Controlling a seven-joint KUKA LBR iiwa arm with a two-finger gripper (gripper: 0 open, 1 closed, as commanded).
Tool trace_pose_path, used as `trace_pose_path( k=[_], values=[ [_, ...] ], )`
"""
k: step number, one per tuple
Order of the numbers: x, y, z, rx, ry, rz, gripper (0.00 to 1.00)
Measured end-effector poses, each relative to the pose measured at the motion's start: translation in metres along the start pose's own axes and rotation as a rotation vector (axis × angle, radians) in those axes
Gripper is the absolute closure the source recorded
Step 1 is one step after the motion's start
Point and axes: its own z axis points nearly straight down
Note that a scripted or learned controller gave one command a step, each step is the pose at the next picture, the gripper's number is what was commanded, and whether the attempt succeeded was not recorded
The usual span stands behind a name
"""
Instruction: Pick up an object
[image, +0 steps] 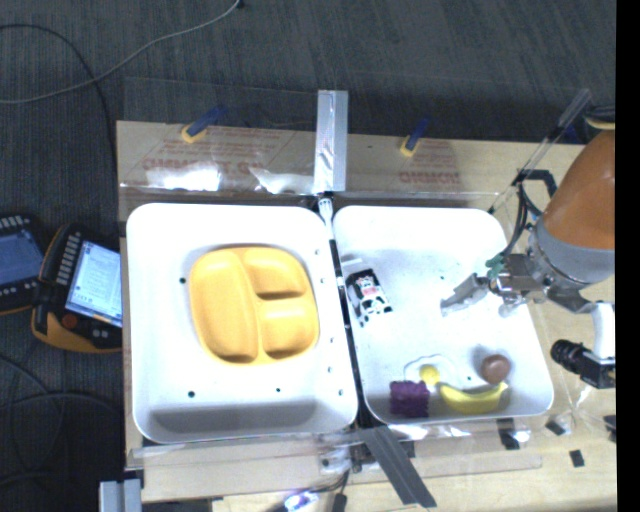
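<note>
Grey arm's two-finger gripper (478, 297) hangs over the right white bin (420, 225), fingers spread and holding nothing

Below the gripper: one yellow plastic banana (470, 396), one purple block (409, 397), one brown ball (494, 368); black-and-white toy (366, 297) indistinct; arm cropped

- Dark grey carpeted floor (120, 50) surrounds a pale wooden bench (470, 165).
- Thin black cables (95, 75) trail across the carpet.
- A handheld control pendant (75, 290) with a lit screen lies on the left.
</note>
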Motion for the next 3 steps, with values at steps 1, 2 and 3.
trace_pose_path(
  k=[1, 2, 3],
  values=[
    [0.038, 0.051, 0.119, -0.002, -0.003, -0.231, 0.0],
    [0.054, -0.019, 0.128, -0.02, -0.008, -0.235, 0.0],
    [0.048, 0.06, 0.121, -0.002, -0.001, -0.303, 0.0]
  ],
)
